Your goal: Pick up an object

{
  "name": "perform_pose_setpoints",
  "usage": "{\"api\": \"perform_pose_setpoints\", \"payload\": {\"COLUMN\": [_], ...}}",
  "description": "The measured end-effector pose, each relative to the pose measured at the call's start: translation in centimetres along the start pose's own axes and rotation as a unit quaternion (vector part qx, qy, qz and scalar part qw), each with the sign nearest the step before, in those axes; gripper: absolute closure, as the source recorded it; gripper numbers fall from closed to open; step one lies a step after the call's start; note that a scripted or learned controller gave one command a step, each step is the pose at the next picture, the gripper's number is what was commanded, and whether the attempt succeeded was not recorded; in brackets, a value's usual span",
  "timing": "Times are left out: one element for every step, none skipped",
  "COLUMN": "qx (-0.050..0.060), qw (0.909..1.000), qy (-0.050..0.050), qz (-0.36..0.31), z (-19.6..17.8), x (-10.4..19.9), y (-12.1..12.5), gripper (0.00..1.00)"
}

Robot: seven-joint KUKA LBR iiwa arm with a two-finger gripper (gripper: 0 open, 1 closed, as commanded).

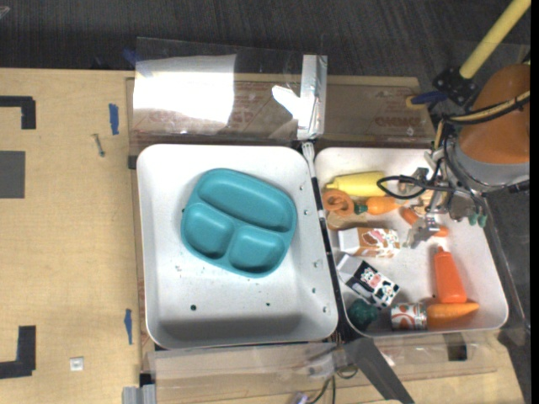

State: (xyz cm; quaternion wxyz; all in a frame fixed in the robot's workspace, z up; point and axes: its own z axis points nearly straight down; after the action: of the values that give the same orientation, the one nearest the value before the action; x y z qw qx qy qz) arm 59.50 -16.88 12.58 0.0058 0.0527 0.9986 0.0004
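Note:
My gripper (pixel 428 215) hangs over the upper right part of the right bin (pixel 497 263), below the arm's orange band (pixel 504 116). Right under it lies a small orange piece (pixel 410 215), and just below stands an orange bottle (pixel 447 274) with a white cap. To its left lie a yellow banana-like toy (pixel 358 183), an orange carrot (pixel 375 205) and a brown wooden piece (pixel 337 213). Whether anything is in the gripper I cannot make out.
The right bin also has a printed packet (pixel 376 241), a black-and-white spotted box (pixel 373 284), a dark green item (pixel 362 313), a small can (pixel 408 316) and another carrot (pixel 451 311). A teal divided plate (pixel 239 220) lies in the left bin (pixel 168 293). Clear plastic sheeting (pixel 253 99) lies behind the bins.

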Motion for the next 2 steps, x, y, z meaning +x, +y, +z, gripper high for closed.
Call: {"api": "perform_pose_setpoints", "payload": {"qx": [0.001, 0.001], "qw": [0.9952, 0.9840], "qy": [0.002, 0.002], "qz": [0.098, 0.178], "z": [3.8, 3.7], "x": [-0.1, 2.0], "y": [-5.2, -2.7], "gripper": [0.00, 0.00]}}
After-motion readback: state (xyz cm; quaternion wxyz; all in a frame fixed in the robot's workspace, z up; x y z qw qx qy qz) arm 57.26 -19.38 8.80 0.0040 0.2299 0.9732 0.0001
